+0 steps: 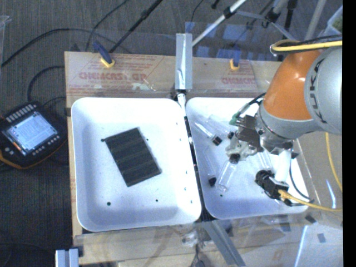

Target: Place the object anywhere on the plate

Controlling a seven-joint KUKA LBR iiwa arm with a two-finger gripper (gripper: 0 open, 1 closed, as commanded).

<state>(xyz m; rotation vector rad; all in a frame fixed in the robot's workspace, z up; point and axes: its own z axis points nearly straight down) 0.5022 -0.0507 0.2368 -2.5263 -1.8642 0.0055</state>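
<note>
The clear plastic tube (227, 174) lay in the right bin (245, 207), long axis running from 1 toward 7 o'clock. The gripper (238, 149) hung just above its upper end; its grip could not be made out. The dark ridged plate (132, 156) lay at 9 o'clock, in the left bin (89, 166).

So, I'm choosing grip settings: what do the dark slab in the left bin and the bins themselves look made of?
The dark slab looks like matte black plastic or rubber, though I can't tell which: it shows no shine and has parallel ridges across it. The left bin and right bin look like smooth white moulded plastic, with rounded corners and a soft sheen.
</note>
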